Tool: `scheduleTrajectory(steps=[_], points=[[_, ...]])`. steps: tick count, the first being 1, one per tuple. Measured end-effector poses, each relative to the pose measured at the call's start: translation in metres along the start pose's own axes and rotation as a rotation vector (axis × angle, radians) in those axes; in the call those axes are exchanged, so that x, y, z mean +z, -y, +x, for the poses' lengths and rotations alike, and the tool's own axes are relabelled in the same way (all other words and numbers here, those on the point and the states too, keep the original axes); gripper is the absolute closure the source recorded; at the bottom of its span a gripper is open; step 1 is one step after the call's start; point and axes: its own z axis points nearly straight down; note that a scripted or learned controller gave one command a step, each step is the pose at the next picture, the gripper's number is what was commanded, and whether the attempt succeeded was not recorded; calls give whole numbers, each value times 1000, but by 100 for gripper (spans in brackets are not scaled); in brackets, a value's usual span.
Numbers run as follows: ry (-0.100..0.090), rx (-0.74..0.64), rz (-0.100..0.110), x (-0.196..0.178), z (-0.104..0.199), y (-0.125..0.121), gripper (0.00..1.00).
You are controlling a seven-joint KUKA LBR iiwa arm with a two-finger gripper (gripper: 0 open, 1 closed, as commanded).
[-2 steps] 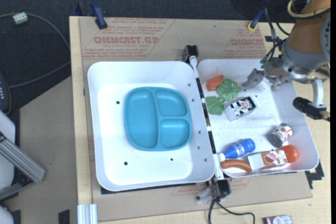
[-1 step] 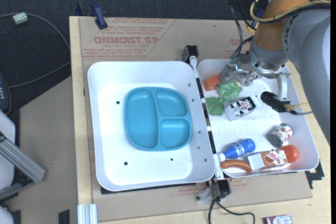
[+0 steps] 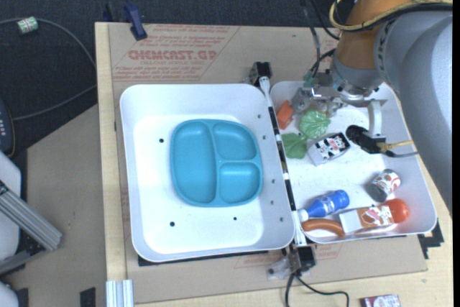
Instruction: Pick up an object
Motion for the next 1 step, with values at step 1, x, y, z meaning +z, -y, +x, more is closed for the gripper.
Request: scheduleTrajectory(steps=[1], points=[[2,3,1,-33,-84,67,0]])
